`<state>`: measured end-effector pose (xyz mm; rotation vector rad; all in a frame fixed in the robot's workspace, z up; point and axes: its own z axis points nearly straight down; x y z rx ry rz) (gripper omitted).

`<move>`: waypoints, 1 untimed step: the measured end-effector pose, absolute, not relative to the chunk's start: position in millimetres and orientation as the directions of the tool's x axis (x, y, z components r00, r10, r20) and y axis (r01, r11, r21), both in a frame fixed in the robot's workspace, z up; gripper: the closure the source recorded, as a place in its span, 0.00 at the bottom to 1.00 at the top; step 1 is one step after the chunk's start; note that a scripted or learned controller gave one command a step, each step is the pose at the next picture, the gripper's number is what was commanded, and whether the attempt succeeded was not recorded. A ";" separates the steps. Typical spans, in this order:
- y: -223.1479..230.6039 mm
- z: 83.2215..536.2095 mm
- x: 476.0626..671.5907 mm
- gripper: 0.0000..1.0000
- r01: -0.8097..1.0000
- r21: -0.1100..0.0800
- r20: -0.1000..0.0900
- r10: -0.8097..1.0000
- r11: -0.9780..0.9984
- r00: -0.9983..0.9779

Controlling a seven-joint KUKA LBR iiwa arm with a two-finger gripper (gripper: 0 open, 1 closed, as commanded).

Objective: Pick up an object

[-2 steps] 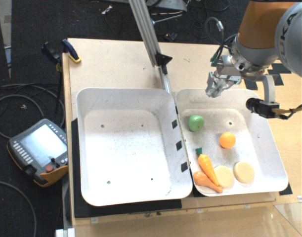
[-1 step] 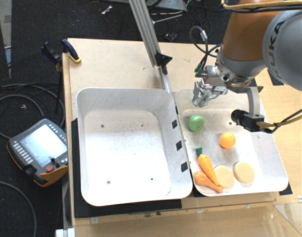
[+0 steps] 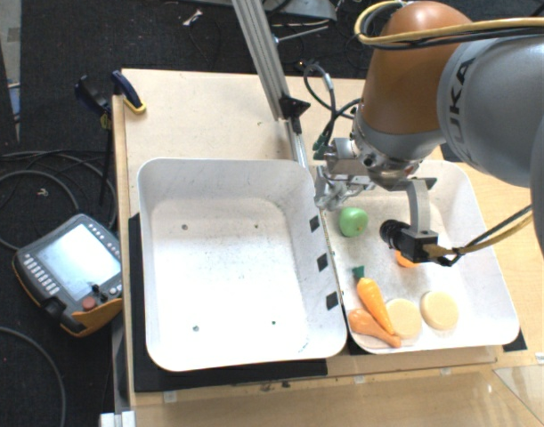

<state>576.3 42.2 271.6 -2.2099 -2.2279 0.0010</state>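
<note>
Arm: my feed has the grey iiwa [image 3: 485, 87] coming in from the right, big orange band over the right bin [image 3: 485, 238].

Gripper: the gripper [image 3: 347, 185] hangs low at the upper left of the right bin, right above the green ball. Honestly can't tell from this angle whether it's spread or closed, and I see nothing clearly in it.

Green ball: green ball [image 3: 353, 221] sits on the bin floor just under and beside the gripper, close to the wall shared with the left bin [image 3: 223, 256].

Carrots: two carrots [image 3: 373, 309] lie at the bin's lower left, touching each other.

Discs: two pale round discs [image 3: 422, 314] side by side, the left one touching the carrots.

Orange bit: small orange piece [image 3: 405, 260] mid-bin, partly hidden by a black fitting [image 3: 412, 240].

Off-bench: teach pendant [image 3: 69, 274] on the floor to the left.
</note>
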 end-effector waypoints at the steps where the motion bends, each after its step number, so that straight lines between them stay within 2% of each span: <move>1: 92.4 255.3 554.3 1.00 1.000 -0.004 0.002 1.000 0.008 -0.008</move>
